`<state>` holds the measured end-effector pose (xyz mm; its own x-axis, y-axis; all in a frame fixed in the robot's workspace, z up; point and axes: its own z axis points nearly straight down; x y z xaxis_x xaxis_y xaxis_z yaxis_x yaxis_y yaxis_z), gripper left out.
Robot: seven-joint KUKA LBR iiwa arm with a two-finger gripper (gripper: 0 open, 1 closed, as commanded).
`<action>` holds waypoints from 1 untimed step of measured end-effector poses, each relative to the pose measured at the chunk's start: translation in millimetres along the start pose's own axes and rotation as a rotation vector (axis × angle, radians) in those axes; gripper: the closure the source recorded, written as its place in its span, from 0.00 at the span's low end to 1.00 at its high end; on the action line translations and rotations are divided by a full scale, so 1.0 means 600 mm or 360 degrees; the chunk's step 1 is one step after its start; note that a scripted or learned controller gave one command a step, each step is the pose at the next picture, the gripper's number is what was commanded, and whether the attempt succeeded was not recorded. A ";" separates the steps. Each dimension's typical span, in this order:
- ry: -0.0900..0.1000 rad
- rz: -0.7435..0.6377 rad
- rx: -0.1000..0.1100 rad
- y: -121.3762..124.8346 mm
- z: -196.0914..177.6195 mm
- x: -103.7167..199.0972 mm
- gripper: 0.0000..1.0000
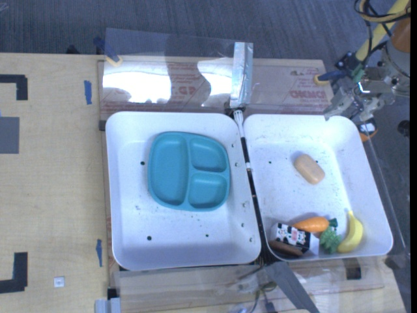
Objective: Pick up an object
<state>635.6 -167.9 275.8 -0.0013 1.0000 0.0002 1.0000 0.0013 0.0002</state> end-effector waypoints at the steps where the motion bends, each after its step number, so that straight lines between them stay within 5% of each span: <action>1: -0.0009 -0.0038 -0.0017 0.045 -0.164 -0.096 0.00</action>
